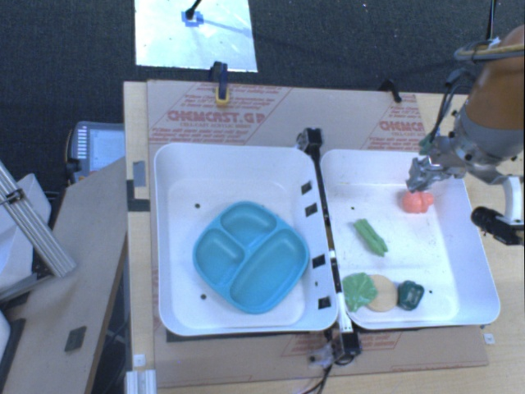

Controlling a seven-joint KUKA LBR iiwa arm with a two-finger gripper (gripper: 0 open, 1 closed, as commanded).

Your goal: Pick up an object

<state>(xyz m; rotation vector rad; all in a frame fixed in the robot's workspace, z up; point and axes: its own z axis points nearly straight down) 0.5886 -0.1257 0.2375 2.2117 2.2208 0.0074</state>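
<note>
Gripper [423, 180] is hovering directly over the pink-orange object [417, 202] in the right bin [459, 257]; its opening cannot be told.

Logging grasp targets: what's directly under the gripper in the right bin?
A pink object lies on the right bin floor, right below the gripper. The gripper covers its top edge, so contact there cannot be judged.

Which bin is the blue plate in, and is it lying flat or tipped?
The plate lies flat in the left bin. All three of its compartments face up, and its whole rim sits on the bin floor.
</note>
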